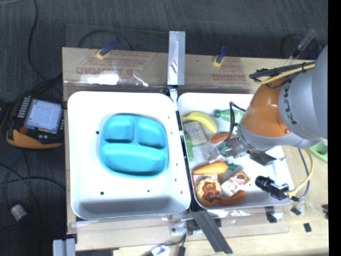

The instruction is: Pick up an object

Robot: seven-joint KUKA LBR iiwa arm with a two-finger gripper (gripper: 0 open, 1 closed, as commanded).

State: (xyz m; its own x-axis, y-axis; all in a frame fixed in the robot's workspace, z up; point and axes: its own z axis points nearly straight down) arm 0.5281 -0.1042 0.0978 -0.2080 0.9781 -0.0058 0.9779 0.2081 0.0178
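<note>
The right bin holds several toy foods. At its back lie a yellow banana, a grey textured block and a green bottle. An orange-red sausage lies just left of my gripper, which reaches down into the middle of the bin under the orange wrist band. A carrot lies just in front of the gripper. Nearer the front are a pizza-like piece, a small white carton and a red sausage. Nothing is visibly held.
The left bin holds a blue divided tray. A green strip lies along the wall between the bins. A black fitting with a yellow cable sits at the right bin's front right. The grey arm covers the bin's right side.
</note>
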